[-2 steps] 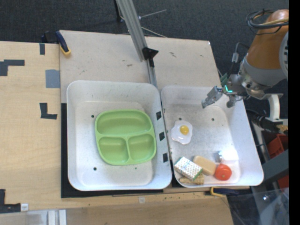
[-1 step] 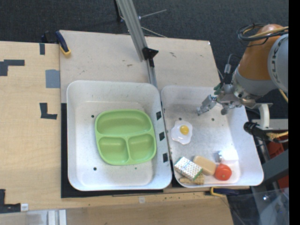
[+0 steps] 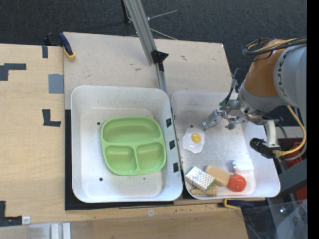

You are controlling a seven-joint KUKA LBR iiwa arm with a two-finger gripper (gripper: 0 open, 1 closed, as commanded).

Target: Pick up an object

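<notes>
A: Field check; right bin (image 3: 259, 183) holds everything loose. Fried egg toy (image 3: 193, 141) lies flat near the bin's left wall; along the near edge sit a patterned box (image 3: 199, 178), a tan block (image 3: 218, 175) leaning beside it, and a red tomato (image 3: 238, 183) just right of the block. Left bin (image 3: 79, 133) carries the green divided plate (image 3: 133, 145); leave it alone.

B: And the gripper (image 3: 213, 119)?

A: It hangs over the upper middle of the right bin, up and right of the egg, well apart from the cluster at the near edge; fingers look slightly parted and nothing sits between them, though they are small and grey against the speckled floor, so take that as a reading, not a certainty.

B: Which object would you go for?

A: Your closest is the egg; my guess is thin, flat, light, likely soft plastic or rubber; little edge to pinch, and fingers may skate over it; if you try it, straddle the raised yolk or nip the white's rim. The tomato looks rounder and firmer but may roll; grip across its middle. The block seems stiff and light; take its narrow sides, minding the box touching it.
</notes>
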